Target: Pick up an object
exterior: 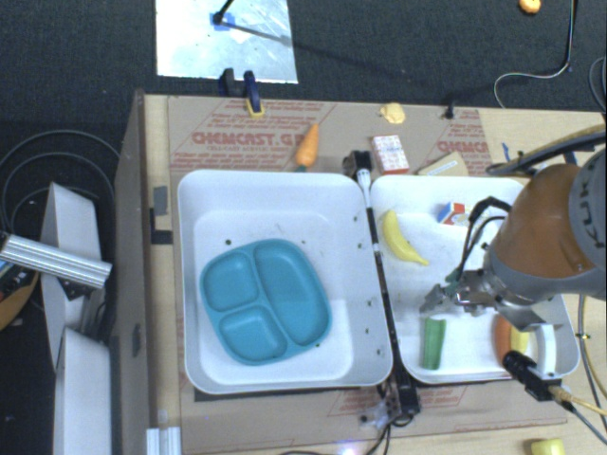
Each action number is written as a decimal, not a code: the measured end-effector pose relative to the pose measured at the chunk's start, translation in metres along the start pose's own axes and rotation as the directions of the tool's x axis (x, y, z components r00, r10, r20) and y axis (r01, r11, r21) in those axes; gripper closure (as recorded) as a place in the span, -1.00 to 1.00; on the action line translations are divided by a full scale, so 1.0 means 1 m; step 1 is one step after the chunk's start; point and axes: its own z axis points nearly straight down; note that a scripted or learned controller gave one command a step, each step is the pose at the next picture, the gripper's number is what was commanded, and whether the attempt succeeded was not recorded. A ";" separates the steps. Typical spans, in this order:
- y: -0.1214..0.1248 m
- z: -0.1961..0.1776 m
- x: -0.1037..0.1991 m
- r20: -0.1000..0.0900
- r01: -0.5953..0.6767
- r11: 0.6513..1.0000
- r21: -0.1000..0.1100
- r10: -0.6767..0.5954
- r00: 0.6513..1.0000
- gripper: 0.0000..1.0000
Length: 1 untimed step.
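A cardboard-topped bench [256, 136], printed with red lettering, carries two shallow white plastic bins side by side. The left bin [204, 216], smooth and round-cornered, holds a glossy teal plate [266, 300] moulded into three compartments, lying slightly askew near its centre. The right bin [417, 202] sits flush against it at 3 o'clock, their rims touching along a dark seam.

The arm [550, 230], a bulky grey cylinder with a matt orange band, reaches in from 3 o'clock and covers the right bin's far side. Its gripper [444, 297], a cluster of grey metal and black cable, hangs low over the middle of that bin; from this slant I cannot tell how far its fingers are parted, and nothing is seen between them.

In the right bin a curved yellow banana [400, 239] lies at about 11 o'clock from the gripper, apart from it. A stubby green cylinder [433, 343], upright-looking and smooth, stands just beside the gripper at 6 o'clock. A small red, white and blue box [453, 213] rests near the bin's far rim at 12 o'clock. An orange rounded object [503, 337] peeks out under the wrist at 4 o'clock.

On the bare cardboard beyond the bins lie a tapered orange carrot [306, 146] and a small red-patterned box [390, 154].
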 end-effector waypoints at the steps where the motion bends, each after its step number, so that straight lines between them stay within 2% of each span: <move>1: 0.003 -0.004 0.017 0.001 0.006 1.000 -0.007 -0.006 1.000 -1.00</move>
